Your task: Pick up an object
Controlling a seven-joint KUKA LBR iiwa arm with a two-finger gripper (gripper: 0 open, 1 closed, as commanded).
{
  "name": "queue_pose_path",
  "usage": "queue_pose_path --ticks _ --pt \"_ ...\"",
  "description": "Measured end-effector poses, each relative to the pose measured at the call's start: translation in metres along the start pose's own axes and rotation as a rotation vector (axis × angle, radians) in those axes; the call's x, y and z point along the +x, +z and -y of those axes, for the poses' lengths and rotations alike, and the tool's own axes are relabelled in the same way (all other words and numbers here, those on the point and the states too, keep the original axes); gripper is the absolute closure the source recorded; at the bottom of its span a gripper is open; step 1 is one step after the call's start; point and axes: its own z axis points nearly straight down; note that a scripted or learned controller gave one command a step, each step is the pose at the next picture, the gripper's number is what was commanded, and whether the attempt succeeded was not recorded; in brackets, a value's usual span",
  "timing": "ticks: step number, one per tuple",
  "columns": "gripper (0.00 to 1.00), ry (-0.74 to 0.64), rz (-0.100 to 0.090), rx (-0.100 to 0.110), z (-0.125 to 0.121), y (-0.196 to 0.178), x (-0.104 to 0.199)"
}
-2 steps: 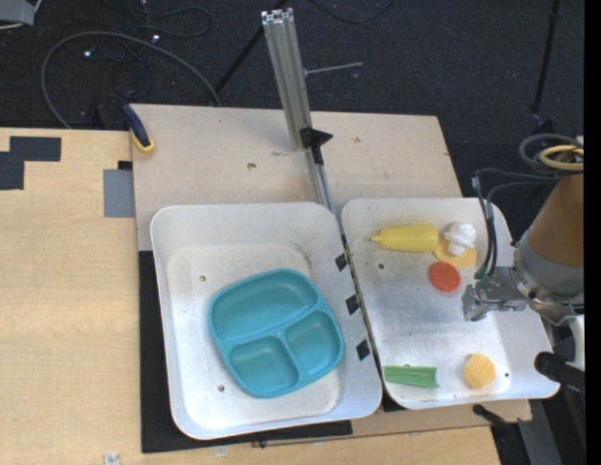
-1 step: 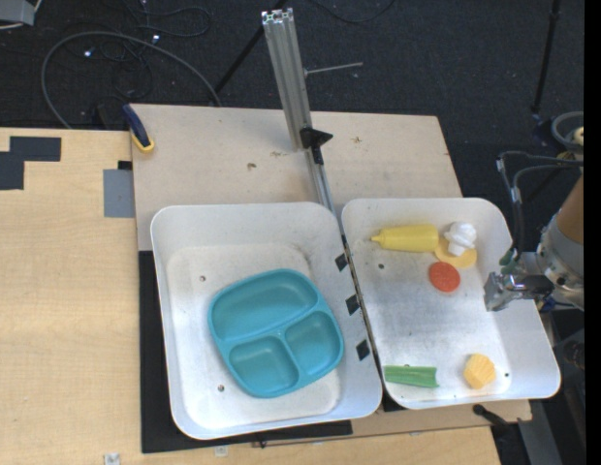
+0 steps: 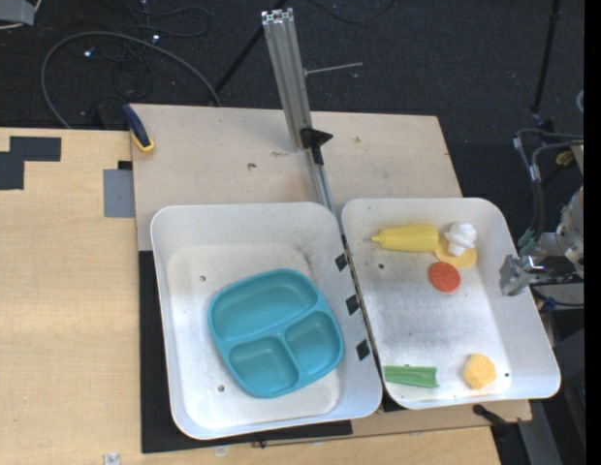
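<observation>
The right bin [image 3: 417, 327] holds several small objects. A yellow bottle-shaped toy [image 3: 407, 238] lies near its far edge, with a white piece [image 3: 461, 233] on a yellow base beside it. A red-orange round piece [image 3: 444, 277] sits just below those. A green strip [image 3: 411, 377] and a yellow-orange lump [image 3: 480, 370] lie near the front edge. My gripper [image 3: 519, 273] hangs at the right rim of this bin, outside the objects, and nothing shows in it.
The left bin [image 3: 184, 260] holds a teal divided plate [image 3: 274, 331]. An aluminium post [image 3: 291, 76] rises behind the bins. Cables and arm parts [image 3: 553, 221] crowd the right side. A blue and yellow tool [image 3: 139, 129] lies at the back left.
</observation>
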Motion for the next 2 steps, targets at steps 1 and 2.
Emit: queue_pose_path --ticks 1,2 --pt "1.00 -0.003 -0.004 0.006 -0.018 0.014 0.050" --pt "1.00 -0.003 -0.004 0.007 -0.027 0.022 0.095"
